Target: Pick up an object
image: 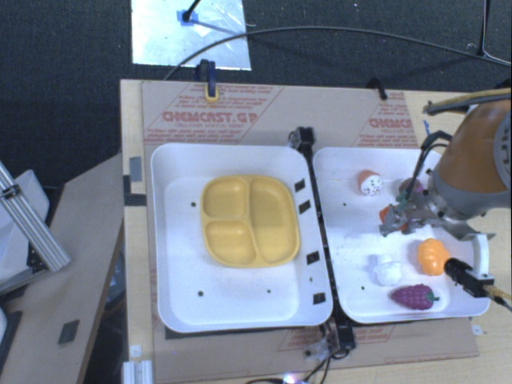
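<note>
The right bin (344, 294) holds several small objects. A small orange and white dotted piece (370, 184) lies near its back. Toward the front are a white lump (389, 272), an orange fruit-like toy (433, 256) and a purple bunch of grapes (414, 297). My gripper (398, 217) hangs low over the middle of this bin, left of the orange toy and above the white lump. A small reddish bit shows at its tip, too small to identify. The grey and orange arm (476, 166) covers the bin's right part.
The left bin (172, 238) holds a yellow divided plate (249, 219). Black clips line the ridge between the two bins (314, 222). A cable (336, 30) arcs over the back of the bench, and a blue clamp (209, 78) stands at its back edge.
</note>
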